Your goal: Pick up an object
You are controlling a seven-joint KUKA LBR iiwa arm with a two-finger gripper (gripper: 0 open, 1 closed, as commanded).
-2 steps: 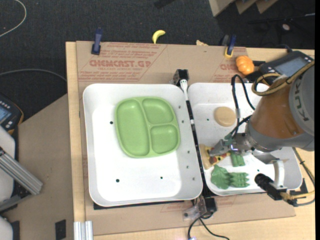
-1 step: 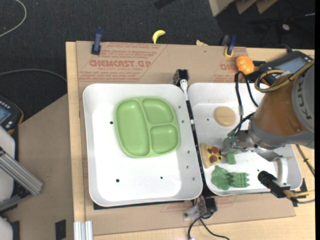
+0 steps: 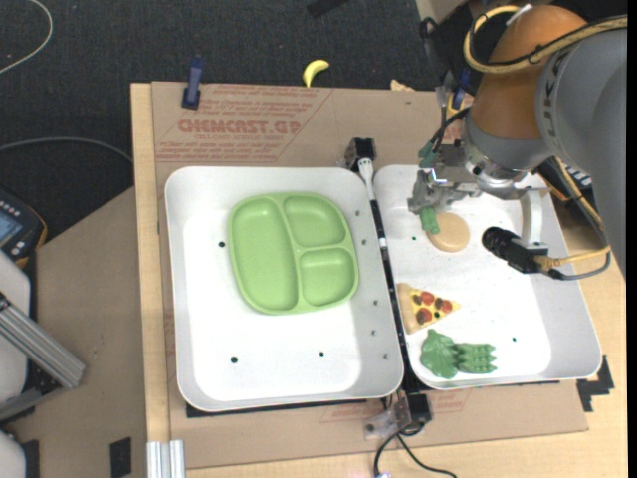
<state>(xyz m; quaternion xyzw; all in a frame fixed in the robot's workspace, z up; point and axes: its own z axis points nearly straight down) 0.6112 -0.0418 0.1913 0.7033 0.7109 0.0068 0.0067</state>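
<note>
Upper in the right bin, the tool (image 3: 430, 210) touches a flat tan plastic cookie (image 3: 450, 234); its state I cannot tell. Light, stiff, slippery: pinch across its rim.

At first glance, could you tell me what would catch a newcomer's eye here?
The green divided plate in the left bin stands out first. In the right bin, the gripper hangs at a tan round cookie, with a pizza slice and green toy nearer the camera.

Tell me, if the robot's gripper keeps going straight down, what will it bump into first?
Probably the round tan cookie. The gripper points down at its edge in the right bin. How far above it hangs is hard to judge.
</note>
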